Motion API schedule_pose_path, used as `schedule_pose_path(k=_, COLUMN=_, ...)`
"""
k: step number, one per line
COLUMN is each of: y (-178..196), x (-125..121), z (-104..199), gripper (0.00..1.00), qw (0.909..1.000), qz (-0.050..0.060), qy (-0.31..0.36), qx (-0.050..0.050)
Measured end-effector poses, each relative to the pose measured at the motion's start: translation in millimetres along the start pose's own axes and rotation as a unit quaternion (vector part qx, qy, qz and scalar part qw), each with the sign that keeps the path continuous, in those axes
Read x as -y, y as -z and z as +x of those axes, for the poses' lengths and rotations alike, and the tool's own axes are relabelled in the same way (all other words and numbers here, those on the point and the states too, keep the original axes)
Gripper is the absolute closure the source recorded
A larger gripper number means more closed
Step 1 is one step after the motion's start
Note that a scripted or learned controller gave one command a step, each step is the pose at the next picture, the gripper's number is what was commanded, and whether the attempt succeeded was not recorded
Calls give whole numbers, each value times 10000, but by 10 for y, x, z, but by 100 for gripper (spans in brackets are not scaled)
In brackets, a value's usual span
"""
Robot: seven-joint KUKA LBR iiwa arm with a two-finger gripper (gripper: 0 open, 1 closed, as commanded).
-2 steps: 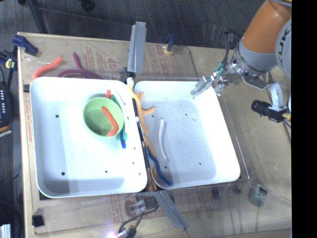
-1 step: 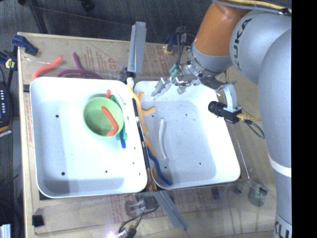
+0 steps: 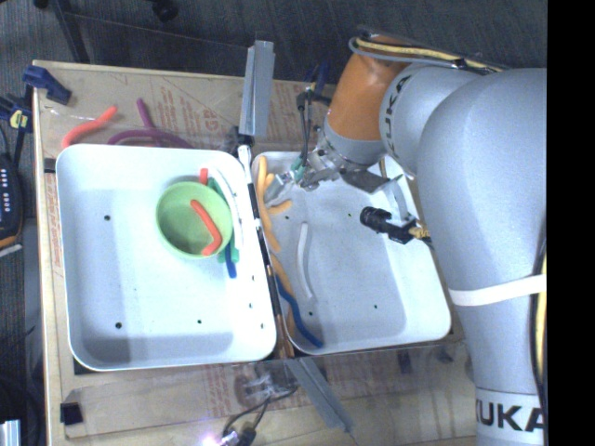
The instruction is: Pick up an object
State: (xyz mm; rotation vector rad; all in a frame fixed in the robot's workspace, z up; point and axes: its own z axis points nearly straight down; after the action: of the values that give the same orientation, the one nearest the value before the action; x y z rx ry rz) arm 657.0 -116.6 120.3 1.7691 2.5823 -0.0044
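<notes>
Arm (image 3: 465, 203): grey, bulky, reaching in from the right, with its orange band (image 3: 358, 96) above the far edge of the right bin.
Tabletop (image 3: 167, 91): brown board carrying both bins side by side.
Left bin (image 3: 121, 286): shallow and white, holding a green bowl and a few thin pieces.
Right bin (image 3: 372, 277): shallow and white, its right part covered by the arm.
Green bowl (image 3: 186, 226): upright, in the far right part of the left bin, with a bent orange-red strip (image 3: 206, 221) lying in it.
Blue piece (image 3: 231, 266): just beside the bowl's near right rim.
Gripper (image 3: 299, 177): low at the far left corner of the right bin; cannot tell whether it is spread or pressed together.
Orange object (image 3: 266, 203): long and thin, along the right bin's left wall, just beside the gripper.
White strip (image 3: 303, 258): thin, on the right bin's floor.
Blue strip (image 3: 296, 319): along the right bin's near left edge.
</notes>
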Motion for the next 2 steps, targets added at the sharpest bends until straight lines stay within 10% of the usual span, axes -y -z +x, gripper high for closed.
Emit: schedule_pose_path(k=2, y=-152, x=190, z=94, gripper=0, qw=9997, qz=-75, qy=208, qx=105)
